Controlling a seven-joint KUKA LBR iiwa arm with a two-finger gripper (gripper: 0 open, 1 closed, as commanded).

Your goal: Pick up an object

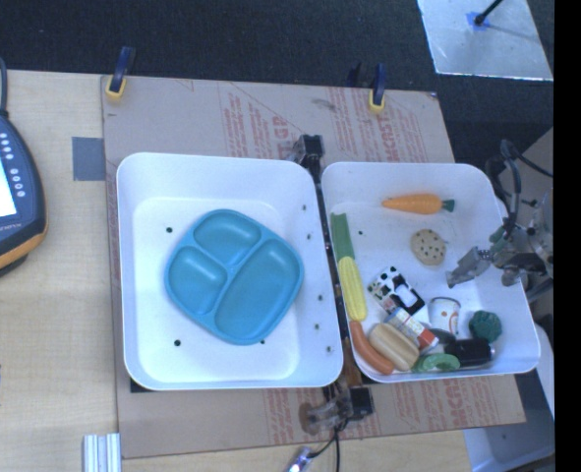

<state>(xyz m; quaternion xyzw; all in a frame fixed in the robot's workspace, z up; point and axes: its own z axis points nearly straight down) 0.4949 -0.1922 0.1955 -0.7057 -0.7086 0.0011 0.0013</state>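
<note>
The gripper [477,264], jaws in a state that cannot be told, is poised at three o'clock over the right bin [364,180], where the toys are heaped at six o'clock.

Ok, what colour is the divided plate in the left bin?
Light blue; the divided plate shows clearly in the camera view, lying in the white left bin.

Probably a lab: clamped bench board [270,116], teach pendant [3,200].
</note>
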